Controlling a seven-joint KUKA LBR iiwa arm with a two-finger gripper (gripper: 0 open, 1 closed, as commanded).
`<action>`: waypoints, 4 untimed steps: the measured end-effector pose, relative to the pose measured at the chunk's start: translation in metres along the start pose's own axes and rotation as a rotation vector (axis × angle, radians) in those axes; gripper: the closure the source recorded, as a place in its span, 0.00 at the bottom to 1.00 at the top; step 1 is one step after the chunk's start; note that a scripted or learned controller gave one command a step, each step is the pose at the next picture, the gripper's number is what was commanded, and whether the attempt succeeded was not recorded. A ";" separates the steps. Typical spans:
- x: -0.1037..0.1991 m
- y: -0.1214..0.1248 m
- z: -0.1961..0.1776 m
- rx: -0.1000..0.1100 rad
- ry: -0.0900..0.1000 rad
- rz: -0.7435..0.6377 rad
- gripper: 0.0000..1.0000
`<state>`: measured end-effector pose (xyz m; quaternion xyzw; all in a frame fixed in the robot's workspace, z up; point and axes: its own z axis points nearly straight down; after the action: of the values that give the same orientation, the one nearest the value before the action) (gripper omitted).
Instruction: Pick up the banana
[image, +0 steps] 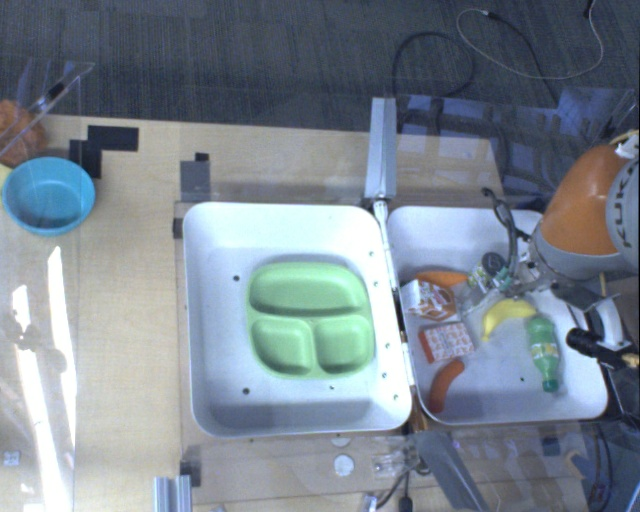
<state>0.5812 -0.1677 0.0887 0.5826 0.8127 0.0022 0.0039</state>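
Note:
The yellow banana (507, 315) lies in the right bin (580, 400), curved, just left of a green bottle (543, 352). My gripper (497, 284) hangs low over the bin at the banana's upper left end, reaching in from the right under the orange-banded wrist (590, 205). It sits right at the banana's top edge, and I cannot tell whether it touches the fruit. The banana still rests on the bin floor.
An orange carrot (443, 279), two snack packets (428, 299) (446, 342) and a red sausage-like piece (446, 383) lie left of the banana. The left bin (215, 400) holds a green divided tray (308, 318). A blue bowl (48, 195) stands at the far left.

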 end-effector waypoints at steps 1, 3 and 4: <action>-0.040 0.002 -0.070 0.001 -0.001 0.204 0.00; 0.007 -0.008 -0.013 -0.010 -0.002 0.083 1.00; -0.057 0.054 -0.029 -0.001 -0.002 0.094 1.00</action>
<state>0.6506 -0.2046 0.1185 0.6200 0.7846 0.0020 0.0050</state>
